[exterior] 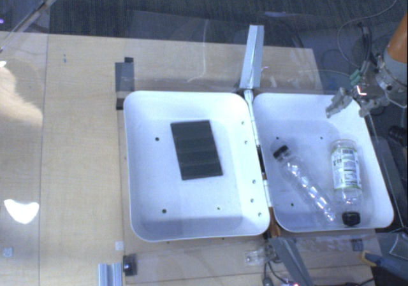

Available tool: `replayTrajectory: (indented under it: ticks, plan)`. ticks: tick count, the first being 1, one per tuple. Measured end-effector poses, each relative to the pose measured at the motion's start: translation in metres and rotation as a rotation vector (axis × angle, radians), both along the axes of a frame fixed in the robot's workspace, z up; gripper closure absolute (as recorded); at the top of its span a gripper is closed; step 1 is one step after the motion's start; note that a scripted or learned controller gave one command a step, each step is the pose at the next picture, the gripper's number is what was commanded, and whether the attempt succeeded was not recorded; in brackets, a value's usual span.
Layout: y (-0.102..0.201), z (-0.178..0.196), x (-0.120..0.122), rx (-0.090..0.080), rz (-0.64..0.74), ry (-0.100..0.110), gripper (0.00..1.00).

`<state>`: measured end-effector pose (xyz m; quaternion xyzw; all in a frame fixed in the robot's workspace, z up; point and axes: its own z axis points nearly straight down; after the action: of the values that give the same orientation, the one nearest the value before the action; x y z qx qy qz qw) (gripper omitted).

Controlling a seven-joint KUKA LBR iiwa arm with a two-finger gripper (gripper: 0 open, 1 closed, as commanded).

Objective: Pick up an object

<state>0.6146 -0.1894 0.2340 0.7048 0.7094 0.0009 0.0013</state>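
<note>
Two bottles (347, 173) lie in the right bin (299, 109) — below the hand (349, 101), apart from it — grip unreadable.

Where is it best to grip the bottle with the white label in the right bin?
Probably from above, across the labelled body of the bottle with the white label. It lies on its side, cap toward the near rim, so the round middle suits fingers closing across its width.

2 white bins (146, 214); a dark grey ribbed block (196, 149); 2 clear, black-capped bottles (346, 179), 1 white-labelled.
</note>
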Motion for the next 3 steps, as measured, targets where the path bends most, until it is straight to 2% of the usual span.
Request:
replayTrajectory:
  ticks: [1,2,3]
  plan:
    - [-0.011,-0.138,-0.001,0.000,-0.100,-0.003,0.00]
    - [0.060,-0.083,-0.028,0.001,-0.075,-0.006,0.00]
    - [-0.002,-0.097,-0.012,-0.003,0.313,-0.003,0.00]
